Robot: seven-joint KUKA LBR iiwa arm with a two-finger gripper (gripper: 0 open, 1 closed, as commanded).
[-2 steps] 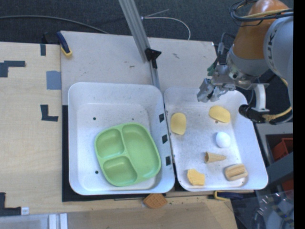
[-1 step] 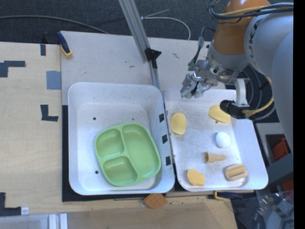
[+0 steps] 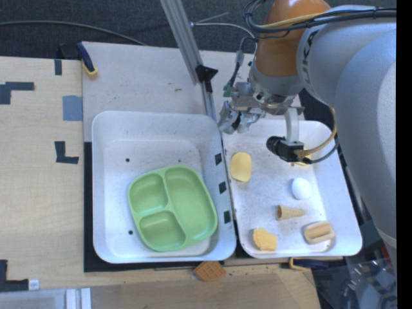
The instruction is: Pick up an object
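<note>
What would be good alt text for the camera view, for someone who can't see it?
A grey robot arm's end effector hovers above the back edge of the right white bin, which holds five small food items, including a white egg and a cone. The left bin holds a green divided plate.

Divided plate (image 3: 172,208) in left bin (image 3: 106,147); egg (image 3: 300,188), cone (image 3: 290,212), bread roll (image 3: 317,232) in right bin (image 3: 351,227).

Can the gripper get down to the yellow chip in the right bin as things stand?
Probably yes. The gripper sits at the back of the right bin, just above the yellow chip, which lies flat with bare floor around it. The divider wall on its left might crowd one side.
</note>
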